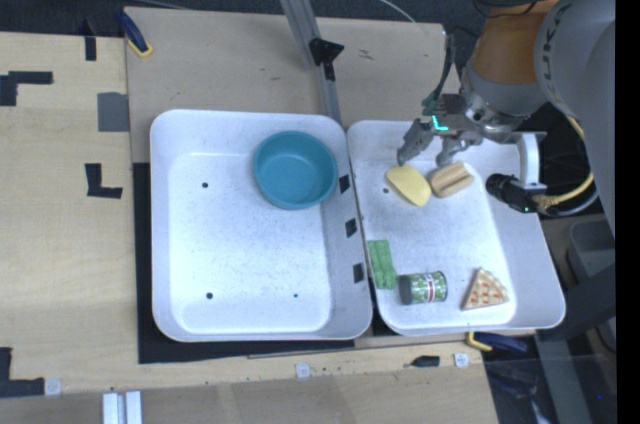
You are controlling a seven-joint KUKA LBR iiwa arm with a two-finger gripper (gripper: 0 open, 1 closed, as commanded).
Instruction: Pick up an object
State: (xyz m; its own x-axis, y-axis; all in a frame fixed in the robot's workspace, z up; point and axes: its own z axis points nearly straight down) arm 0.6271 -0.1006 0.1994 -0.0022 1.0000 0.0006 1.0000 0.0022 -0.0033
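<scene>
My gripper (pixel 430 152) hangs over the far part of the right bin (pixel 520 242), its two fingers spread open and pointing down. Just below the fingertips lie a pale yellow rounded piece (pixel 408 184) and a tan bread-like roll (pixel 451 179), side by side. Nothing sits between the fingers. Nearer the front of the same bin are a green flat packet (pixel 381 262), a small dark can with a red and green label (pixel 423 288) lying on its side, and a pizza slice (pixel 485 290).
A blue bowl (pixel 293 169) stands at the far right of the left bin (pixel 200 252). A grey metal post (pixel 295 2) rises behind the bins near their shared wall. The bench lies to the left.
</scene>
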